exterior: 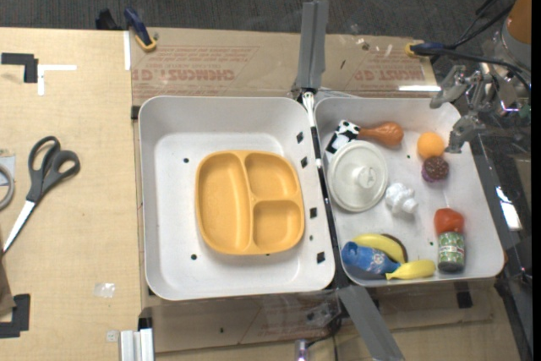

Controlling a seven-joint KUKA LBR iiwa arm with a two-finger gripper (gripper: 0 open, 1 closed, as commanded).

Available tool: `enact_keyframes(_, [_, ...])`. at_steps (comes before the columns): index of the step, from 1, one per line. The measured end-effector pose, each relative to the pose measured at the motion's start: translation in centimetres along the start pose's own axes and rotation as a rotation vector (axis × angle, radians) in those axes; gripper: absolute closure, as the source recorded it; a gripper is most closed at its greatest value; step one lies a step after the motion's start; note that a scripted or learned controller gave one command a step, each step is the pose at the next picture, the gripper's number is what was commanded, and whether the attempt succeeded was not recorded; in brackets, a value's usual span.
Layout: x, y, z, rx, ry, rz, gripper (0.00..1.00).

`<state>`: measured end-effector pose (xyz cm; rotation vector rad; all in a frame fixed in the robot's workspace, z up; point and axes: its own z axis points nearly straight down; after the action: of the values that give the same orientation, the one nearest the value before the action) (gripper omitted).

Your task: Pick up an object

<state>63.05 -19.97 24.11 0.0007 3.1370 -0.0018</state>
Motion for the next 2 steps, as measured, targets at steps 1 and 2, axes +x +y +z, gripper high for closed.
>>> enact_keyframes(1, [-1.38,-0.78,14.68,0.001,-0.002,0.023,0.00])
enact_keyframes(2, [-1.22,-0.67,14.74,0.000,-0.001,0.212,0.00])
